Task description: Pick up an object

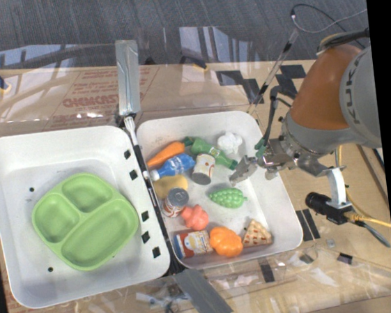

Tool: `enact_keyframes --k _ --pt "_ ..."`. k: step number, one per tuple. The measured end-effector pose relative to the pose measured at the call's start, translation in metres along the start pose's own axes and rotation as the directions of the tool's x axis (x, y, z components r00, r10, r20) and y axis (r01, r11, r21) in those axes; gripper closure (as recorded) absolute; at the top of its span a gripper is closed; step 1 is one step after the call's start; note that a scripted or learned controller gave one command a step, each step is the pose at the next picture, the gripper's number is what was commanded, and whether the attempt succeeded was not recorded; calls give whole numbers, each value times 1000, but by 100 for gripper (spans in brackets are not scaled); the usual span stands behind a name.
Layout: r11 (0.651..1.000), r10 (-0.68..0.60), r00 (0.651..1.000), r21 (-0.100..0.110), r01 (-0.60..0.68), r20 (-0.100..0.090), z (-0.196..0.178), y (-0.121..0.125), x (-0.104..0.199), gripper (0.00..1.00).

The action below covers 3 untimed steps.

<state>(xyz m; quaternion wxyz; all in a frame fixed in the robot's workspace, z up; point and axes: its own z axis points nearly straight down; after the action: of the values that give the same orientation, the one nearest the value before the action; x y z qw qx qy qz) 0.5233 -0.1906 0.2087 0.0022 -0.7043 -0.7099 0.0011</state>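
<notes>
The pincer (247, 167) hangs over the right side of the right bin (281, 214), its grey fingers reaching left from the wrist; whether they stand apart or together I cannot tell at this angle, and nothing shows between them. The step in hand looks like the approach to a grasp, and the nearest likely target is the green toy (227, 198), a knobbly oval lying flat on the bin floor. Taking that toy as landmark: the pincer sits just above and to its right in the view, near but not touching. To do this well, I judge the arm should centre over the toy, turn the fingers to close across its narrow width, and come straight down, since the toy has free floor around it. Up and left of the toy lies a small can (203, 169), with a blue bottle (174, 166) and a carrot (166, 151) beyond; a white lump (230, 142) lies straight above. Left of the toy sit a tin (176, 201) and a pink piece (196, 217); below it are an orange fruit (225, 241) and a pizza slice (256, 234). Far left, the other bin holds a green tray (85, 219).
</notes>
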Motion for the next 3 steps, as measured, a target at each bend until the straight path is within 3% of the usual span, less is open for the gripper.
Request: enact_keyframes --k 1,2,3 --pt "1000 -10 1000 1 10 0 67 -5 22 0" --pt "1000 6 1000 -4 -6 2 116 19 -20 0" --pt "977 -212 977 -2 212 1 117 23 -15 0"
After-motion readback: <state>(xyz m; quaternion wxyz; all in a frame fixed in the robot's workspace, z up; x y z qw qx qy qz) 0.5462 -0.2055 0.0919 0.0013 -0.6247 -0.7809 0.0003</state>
